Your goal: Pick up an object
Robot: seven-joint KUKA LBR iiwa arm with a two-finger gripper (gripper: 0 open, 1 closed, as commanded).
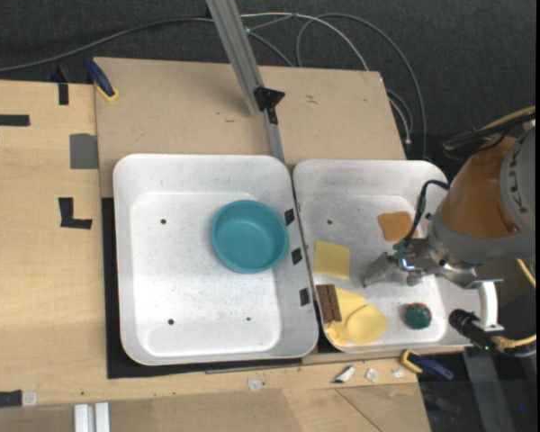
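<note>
End effector (378,273) hangs low in the right bin (360,174), fingers look splayed apart, nothing between them. Nearest pick candidates: yellow square (333,259) just left of the tips, orange piece (395,225) just above.

Risks: flat pieces sit flush w/ bin floor, so fingers may skid over or close on air; a nudge could shove the square toward the divider.

Also close by: brown block (328,302), pale yellow round piece (364,324), green ball (418,315). Crowded, so a stray bump is likely. Blue bowl (248,235) sits in the left bin (144,187), well apart.
</note>
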